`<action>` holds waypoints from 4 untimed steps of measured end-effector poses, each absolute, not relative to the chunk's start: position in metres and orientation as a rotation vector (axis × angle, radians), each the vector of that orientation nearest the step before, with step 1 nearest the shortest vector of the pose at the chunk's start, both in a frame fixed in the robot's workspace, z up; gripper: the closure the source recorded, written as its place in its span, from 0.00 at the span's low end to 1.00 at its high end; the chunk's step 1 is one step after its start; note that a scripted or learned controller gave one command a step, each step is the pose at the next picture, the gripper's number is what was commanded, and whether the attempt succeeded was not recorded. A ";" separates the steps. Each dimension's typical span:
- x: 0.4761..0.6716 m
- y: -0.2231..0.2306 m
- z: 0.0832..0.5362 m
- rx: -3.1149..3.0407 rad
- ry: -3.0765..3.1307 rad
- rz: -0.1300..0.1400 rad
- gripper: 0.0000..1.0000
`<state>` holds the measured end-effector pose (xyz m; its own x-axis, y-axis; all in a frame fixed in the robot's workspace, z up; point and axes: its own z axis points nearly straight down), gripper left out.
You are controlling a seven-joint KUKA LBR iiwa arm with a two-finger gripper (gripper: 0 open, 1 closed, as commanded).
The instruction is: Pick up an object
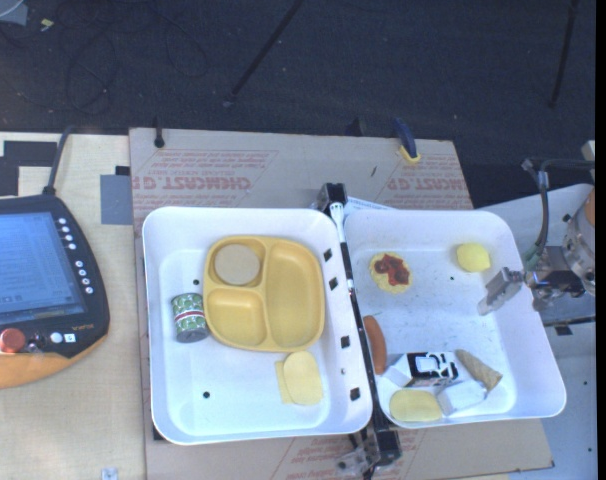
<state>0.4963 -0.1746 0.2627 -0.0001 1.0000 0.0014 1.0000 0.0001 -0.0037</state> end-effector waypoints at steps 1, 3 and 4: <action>0.479 -0.134 0.124 -2.226 -2.218 0.000 0.00; 0.565 -0.121 0.095 -2.218 -2.229 -0.004 0.00; 0.648 -0.142 0.088 -2.220 -2.230 -0.003 0.00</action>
<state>0.6477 -0.1423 0.0882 -0.0045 1.0000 -0.0019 1.0000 0.0045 0.0049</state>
